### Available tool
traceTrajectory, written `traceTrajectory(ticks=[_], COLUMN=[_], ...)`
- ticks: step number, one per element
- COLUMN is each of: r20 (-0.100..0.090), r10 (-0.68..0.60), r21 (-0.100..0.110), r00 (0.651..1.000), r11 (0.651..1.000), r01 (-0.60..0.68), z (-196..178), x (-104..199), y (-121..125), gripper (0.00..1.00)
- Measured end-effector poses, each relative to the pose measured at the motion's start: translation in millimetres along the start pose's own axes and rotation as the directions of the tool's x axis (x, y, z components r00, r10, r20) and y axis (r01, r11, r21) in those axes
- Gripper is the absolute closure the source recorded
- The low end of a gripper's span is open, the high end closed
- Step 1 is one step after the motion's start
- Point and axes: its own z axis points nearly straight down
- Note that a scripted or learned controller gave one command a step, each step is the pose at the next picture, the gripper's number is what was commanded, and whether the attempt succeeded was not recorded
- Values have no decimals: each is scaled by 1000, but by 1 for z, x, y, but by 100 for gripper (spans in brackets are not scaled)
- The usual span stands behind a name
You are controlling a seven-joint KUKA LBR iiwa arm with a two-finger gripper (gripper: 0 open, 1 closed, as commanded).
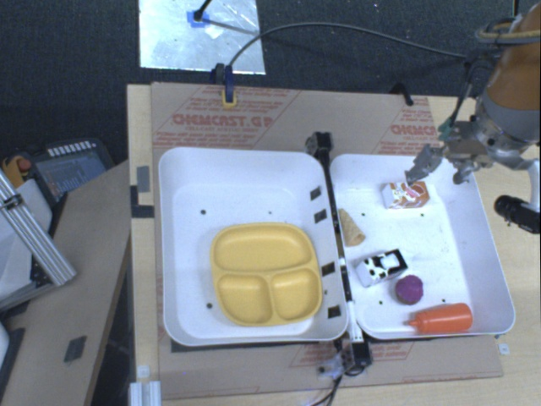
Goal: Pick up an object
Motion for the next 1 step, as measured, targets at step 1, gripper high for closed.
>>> traceTrajectory(ticks=[1], r20=[2], r10=[-2], r21=[-12], r00=[1000], r11=[1000], r01=[2], z=[-7], x=[0], y=[2], gripper=[0])
